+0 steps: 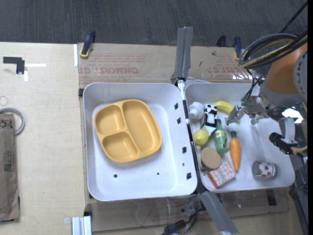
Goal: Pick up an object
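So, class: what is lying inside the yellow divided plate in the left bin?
The yellow divided plate shows three bare compartments, with nothing lying in any of them. It sits in the left bin. Whatever is beneath the plate is covered and cannot be seen.

There are two white bins [98, 180]. One bin holds one yellow plate [127, 129]. The other bin [274, 180] holds one banana [225, 106], one lemon [201, 137], one carrot [235, 152], one green bottle [220, 137], one tan disc [211, 158], one red box [222, 174] and one cup [264, 170].
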Action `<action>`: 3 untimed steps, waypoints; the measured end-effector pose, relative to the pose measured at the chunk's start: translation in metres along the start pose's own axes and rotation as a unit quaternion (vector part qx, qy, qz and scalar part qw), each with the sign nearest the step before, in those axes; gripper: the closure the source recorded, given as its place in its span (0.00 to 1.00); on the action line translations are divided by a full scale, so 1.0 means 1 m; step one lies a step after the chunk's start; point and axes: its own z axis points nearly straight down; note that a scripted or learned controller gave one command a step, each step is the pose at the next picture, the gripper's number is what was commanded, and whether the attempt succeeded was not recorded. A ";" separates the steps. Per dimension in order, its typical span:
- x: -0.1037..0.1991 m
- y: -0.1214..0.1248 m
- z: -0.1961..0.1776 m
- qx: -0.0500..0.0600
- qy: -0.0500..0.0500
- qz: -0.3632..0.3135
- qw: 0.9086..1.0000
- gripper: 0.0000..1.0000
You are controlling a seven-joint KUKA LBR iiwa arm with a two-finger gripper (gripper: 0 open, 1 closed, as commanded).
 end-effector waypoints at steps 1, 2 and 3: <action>0.018 -0.068 -0.052 0.000 0.001 -0.233 0.972 0.00; 0.024 -0.091 0.010 0.000 0.001 -0.263 0.965 0.00; 0.023 -0.091 0.001 0.000 0.001 -0.260 0.966 1.00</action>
